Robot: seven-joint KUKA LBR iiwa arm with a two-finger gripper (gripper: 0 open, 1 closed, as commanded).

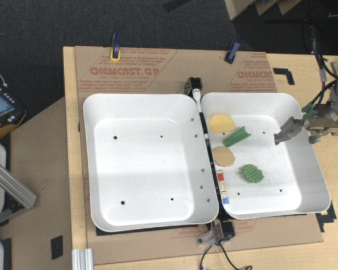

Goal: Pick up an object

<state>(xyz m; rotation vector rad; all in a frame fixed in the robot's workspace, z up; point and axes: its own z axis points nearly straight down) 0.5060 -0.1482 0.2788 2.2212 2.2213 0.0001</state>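
Camera view: gripper (286,133) hovering over right bin (310,176), finger state unclear; approach phase, needing descent toward green block (236,136).

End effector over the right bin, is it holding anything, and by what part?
Nothing is held. The end effector hangs above the right bin, apart from the objects lying there.

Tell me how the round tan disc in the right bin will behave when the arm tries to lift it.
The tan disc looks flat and low, so it probably won't roll or tip. Lying flush on the right bin, it may be hard to get under. It touches the green bar, so a push would likely shift both.
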